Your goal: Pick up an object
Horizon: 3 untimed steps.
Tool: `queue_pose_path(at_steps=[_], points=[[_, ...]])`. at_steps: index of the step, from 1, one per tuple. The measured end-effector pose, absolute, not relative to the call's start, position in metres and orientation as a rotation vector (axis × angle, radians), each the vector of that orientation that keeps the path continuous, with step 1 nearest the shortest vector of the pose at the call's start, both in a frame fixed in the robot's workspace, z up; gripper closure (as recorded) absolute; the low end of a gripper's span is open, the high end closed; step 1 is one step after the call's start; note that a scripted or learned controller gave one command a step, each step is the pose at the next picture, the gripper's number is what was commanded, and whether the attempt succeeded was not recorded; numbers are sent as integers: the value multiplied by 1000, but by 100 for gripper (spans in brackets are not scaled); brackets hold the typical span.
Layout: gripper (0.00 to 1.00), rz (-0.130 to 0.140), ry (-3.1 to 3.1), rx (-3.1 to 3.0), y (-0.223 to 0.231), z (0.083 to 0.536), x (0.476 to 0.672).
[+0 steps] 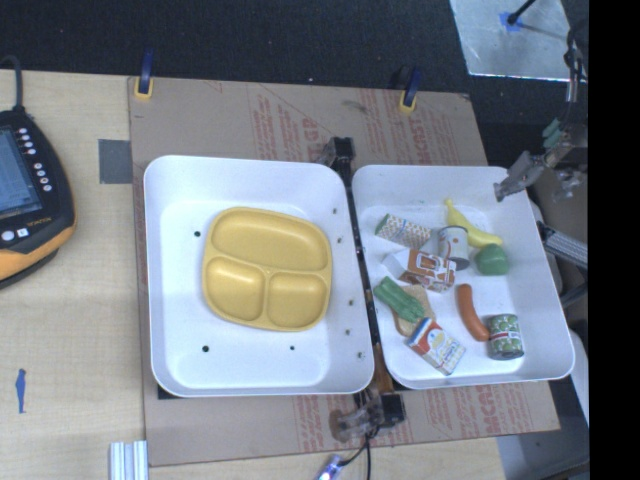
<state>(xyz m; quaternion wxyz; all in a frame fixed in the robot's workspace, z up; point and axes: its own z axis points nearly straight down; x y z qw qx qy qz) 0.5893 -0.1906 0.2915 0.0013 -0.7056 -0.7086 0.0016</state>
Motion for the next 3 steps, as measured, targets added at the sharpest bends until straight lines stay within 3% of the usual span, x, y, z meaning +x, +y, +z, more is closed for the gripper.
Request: queue_pose_path(at_steps=[1,2,3], points=[[0,8,-2223,-2213,-173,181,653],[0,8,-2225,-2212,-158,91,655],[0,7,-2228,-2211,-102,92,608]])
